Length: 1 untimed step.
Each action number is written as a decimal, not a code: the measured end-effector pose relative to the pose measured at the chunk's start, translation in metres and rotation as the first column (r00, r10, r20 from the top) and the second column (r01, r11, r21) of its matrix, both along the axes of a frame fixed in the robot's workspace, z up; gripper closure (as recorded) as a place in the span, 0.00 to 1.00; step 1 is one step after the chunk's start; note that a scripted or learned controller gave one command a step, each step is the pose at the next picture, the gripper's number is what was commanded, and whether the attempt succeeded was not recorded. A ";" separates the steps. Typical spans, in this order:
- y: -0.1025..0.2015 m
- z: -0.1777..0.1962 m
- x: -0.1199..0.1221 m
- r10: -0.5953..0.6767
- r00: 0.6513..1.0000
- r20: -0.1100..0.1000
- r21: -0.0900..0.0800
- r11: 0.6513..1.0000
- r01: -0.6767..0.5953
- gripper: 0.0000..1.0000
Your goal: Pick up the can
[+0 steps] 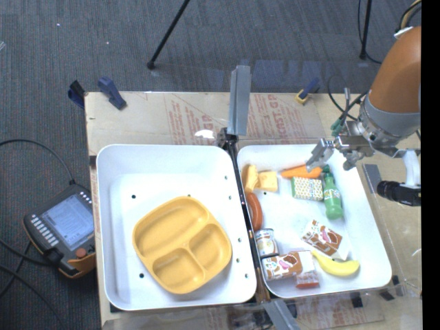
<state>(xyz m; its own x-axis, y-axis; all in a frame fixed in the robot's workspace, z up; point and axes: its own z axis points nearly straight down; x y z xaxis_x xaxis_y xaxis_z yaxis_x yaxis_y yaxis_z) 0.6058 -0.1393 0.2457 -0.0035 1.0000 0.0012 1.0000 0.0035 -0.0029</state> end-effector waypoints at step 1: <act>-0.014 -0.107 -0.058 -0.446 0.895 -0.004 -0.001 0.895 0.446 0.00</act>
